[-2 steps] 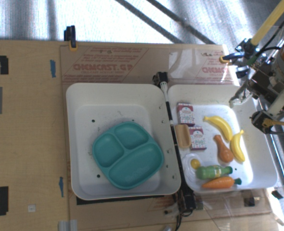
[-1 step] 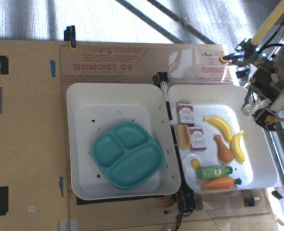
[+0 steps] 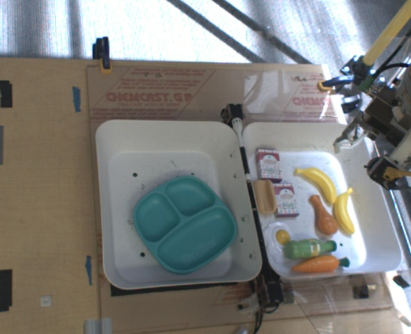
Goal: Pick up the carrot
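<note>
Nearest to us, at the front edge of the right bin (image 3: 390,252), lies the carrot (image 3: 317,264): orange body, green stub pointing right, lying flat approx. parallel to the front wall. Just behind it, touching or nearly so, is a green bottle (image 3: 308,248), and left of that a fried egg toy (image 3: 281,236). Further back we see a chicken drumstick (image 3: 323,218), two bananas (image 3: 331,193), two small red-white cartons (image 3: 276,183) and a tan bread slice (image 3: 265,196). The left bin (image 3: 108,186) holds a teal divided plate (image 3: 184,223).

We judge the carrot is a plastic toy: light, stiff, smooth, so it may slip or roll. Best hold is across the thick middle, fingers closing front-to-back, but the bottle and front wall leave little room.

Far back at right, the gripper (image 3: 348,136) hangs over the bin's back corner, well apart from the carrot. We see nothing held; whether it is open we cannot tell.
</note>
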### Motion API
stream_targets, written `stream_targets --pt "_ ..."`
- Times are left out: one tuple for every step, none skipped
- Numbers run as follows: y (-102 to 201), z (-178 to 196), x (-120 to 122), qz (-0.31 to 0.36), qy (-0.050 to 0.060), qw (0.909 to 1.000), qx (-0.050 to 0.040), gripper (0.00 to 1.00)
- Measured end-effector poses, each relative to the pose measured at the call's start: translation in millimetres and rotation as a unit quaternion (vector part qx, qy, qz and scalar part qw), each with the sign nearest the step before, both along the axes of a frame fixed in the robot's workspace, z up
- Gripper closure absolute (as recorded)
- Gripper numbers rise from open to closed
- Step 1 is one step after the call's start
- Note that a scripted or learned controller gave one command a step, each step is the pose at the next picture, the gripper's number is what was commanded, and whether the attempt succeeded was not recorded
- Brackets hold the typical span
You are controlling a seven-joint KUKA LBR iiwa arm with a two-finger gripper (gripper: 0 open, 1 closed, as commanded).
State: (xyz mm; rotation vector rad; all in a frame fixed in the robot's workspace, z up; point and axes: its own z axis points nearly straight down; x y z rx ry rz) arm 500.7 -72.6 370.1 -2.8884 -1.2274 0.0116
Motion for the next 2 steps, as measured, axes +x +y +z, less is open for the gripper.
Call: stream_targets --pt "52.6 -129.8 36.5 -0.079 0.003 0.9968 0.0004 0.0" --pt "71.4 -187.5 -23.1 0.03 0.002 0.9995 0.0021 0.0"
